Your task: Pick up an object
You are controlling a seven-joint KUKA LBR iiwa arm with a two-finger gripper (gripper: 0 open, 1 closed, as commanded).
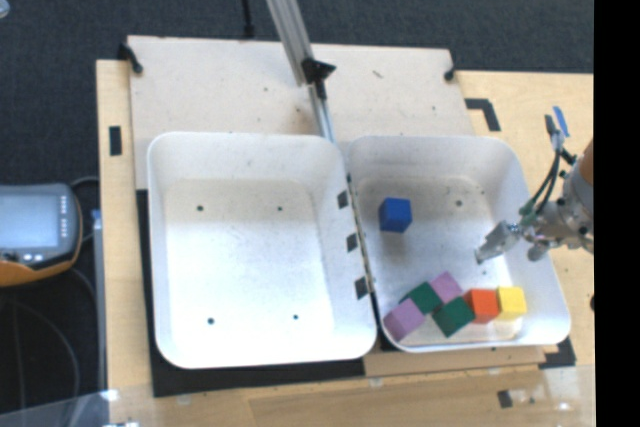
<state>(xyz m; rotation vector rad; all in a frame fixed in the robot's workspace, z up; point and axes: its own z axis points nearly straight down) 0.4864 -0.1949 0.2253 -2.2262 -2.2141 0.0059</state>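
Observation:
A blue cube (396,214) sits alone in the upper left part of the right bin (500,160). Along that bin's front wall lies a cluster: two purple blocks (405,317) (446,287), two green blocks (424,298) (455,316), an orange cube (484,303) and a yellow cube (512,300). My gripper (515,245) hangs over the bin's right side, just above the orange and yellow cubes. It is open, with nothing between its fingers.
The left bin (160,215) lies beside the right one, sharing a middle wall. A slanted metal pole (285,10) rises from behind the bins. A grey device (35,225) sits off the bench at the far left.

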